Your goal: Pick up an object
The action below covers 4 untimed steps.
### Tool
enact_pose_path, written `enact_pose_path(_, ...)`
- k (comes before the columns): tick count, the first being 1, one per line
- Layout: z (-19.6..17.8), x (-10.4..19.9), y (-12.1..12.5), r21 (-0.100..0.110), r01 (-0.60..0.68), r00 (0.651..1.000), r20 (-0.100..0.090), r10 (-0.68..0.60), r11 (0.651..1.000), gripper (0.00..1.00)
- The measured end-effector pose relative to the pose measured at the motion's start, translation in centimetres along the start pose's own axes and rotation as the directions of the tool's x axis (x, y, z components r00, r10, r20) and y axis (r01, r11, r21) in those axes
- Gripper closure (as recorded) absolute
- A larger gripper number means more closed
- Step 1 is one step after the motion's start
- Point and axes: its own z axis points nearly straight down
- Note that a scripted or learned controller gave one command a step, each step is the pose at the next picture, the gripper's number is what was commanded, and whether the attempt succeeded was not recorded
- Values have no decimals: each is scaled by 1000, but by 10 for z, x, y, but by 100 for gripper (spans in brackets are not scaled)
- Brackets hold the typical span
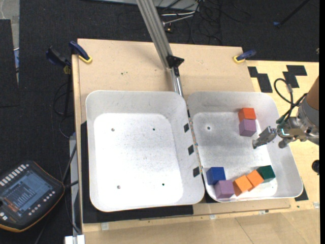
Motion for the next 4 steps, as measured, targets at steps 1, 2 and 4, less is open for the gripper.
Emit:
enact_pose_path(1, -2, 0, 1, -4, 0, 1000, 1, 0, 1000, 0)
enact_pose_path(2, 61, 0, -3, 2, -2, 1000, 0, 2, 1000, 0)
enact_pose_path(4, 102, 0, -2, -6, -2, 1000, 2, 2, 1000, 100)
